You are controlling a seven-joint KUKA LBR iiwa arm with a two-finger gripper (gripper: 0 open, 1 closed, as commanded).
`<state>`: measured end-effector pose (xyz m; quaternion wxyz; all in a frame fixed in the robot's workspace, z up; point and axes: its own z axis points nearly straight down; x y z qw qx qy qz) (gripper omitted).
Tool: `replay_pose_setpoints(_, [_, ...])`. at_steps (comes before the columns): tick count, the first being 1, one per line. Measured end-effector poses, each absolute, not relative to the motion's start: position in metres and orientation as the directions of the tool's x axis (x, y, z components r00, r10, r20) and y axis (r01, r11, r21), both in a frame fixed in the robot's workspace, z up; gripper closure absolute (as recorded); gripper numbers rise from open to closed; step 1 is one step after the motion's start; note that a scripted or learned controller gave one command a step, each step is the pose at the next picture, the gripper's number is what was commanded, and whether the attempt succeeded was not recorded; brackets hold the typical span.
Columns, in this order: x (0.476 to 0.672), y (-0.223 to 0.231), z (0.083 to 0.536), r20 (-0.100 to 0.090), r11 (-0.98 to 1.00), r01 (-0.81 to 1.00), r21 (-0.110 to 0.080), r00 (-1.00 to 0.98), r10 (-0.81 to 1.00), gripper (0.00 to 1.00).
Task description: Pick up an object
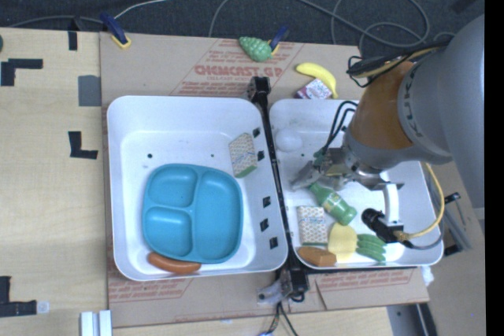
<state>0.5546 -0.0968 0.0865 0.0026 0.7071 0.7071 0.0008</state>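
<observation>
— What sits in the right bin (409,252)?

— Biggest first: a green bottle (334,203) with a darker cap end, lying tilted (roughly mid-bin), then a patterned sponge (313,224), a pale yellow block (342,241), a green pepper-like piece (372,247).

— And the gripper (315,167)?

— Low over the bin, just up-left of the bottle, seemingly touching its upper end. Whether the tool is apart or together, I cannot tell.

— The left bin (126,118)?

— A blue divided plate (191,212), a sausage (173,264).
</observation>
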Motion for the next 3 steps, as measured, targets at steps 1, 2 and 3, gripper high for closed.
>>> replay_pose_setpoints(1, [0.539,-0.105,0.087,-0.002,0.001,1.000,0.007,-0.001,1.000,0.00])
replay_pose_setpoints(2, [0.539,-0.105,0.096,-0.003,0.001,1.000,0.007,-0.001,1.000,1.00])
replay_pose_setpoints(3, [0.546,-0.019,0.184,0.001,0.003,1.000,-0.001,-0.003,1.000,1.00])
